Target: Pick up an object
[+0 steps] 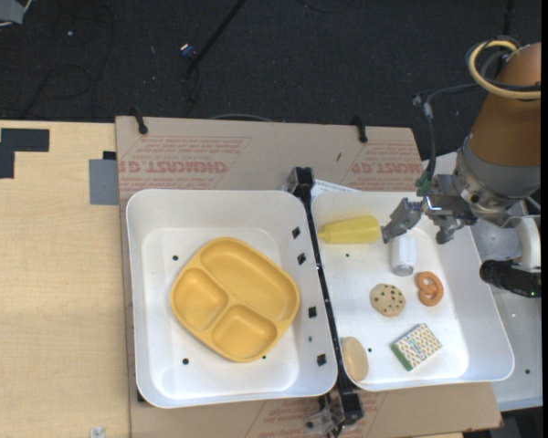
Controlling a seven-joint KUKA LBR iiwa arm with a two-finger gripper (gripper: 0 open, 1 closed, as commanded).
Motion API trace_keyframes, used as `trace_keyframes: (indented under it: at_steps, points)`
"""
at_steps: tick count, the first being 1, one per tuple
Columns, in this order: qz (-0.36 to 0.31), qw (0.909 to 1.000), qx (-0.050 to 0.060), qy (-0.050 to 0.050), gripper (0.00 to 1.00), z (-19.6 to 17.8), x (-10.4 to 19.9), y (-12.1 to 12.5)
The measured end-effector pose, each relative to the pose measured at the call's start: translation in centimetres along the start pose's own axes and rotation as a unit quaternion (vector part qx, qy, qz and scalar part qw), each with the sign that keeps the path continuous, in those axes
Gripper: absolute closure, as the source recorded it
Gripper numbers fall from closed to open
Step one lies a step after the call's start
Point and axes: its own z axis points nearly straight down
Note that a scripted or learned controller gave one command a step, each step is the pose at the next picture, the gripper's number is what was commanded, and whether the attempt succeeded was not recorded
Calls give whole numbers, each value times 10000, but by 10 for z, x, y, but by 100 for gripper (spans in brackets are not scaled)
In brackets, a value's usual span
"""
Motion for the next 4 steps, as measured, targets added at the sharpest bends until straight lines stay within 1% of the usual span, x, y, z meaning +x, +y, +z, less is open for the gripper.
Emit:
trace_keyframes:
  at_steps: [1, 2, 3, 4]
  points:
    - [-7, 10000, -51, -6, 0, -6, 0, 2]
    - [-3, 10000, -32, -5, 0, 38, 0, -1]
    - [-1, 10000, -24, -2, 0, 102, -2, -5]
    - [-3, 10000, -24, -1, 0, 165, -1, -1]
